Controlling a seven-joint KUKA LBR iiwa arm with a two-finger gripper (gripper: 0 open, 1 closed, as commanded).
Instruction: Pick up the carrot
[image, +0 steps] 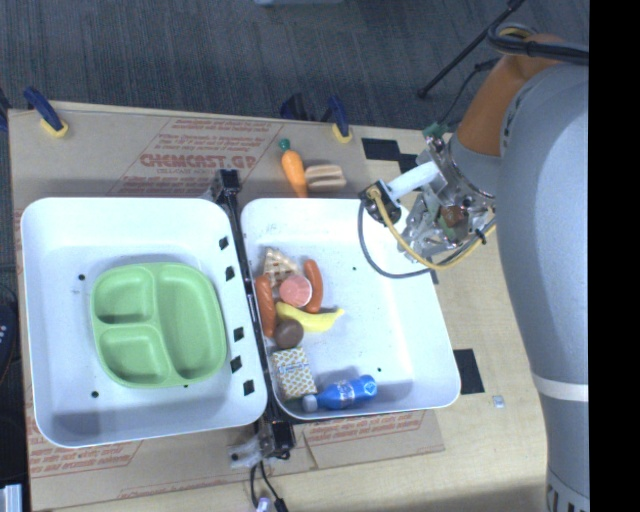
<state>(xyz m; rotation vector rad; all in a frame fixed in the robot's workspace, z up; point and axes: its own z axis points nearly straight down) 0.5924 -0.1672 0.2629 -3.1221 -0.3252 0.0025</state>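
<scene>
The carrot, orange with a small green top, lies on the cardboard-covered bench just beyond the far edge of the right bin, outside both bins. My gripper hangs over the right bin's far right rim, well to the right of the carrot and apart from it. Cables loop around the wrist.
A tan bun-like piece lies right beside the carrot. Along the right bin's left side lie a waffle piece, two sausages, a pink disc, a banana, a brown ball, a cracker packet and a blue bottle. The left bin holds a green divided plate.
</scene>
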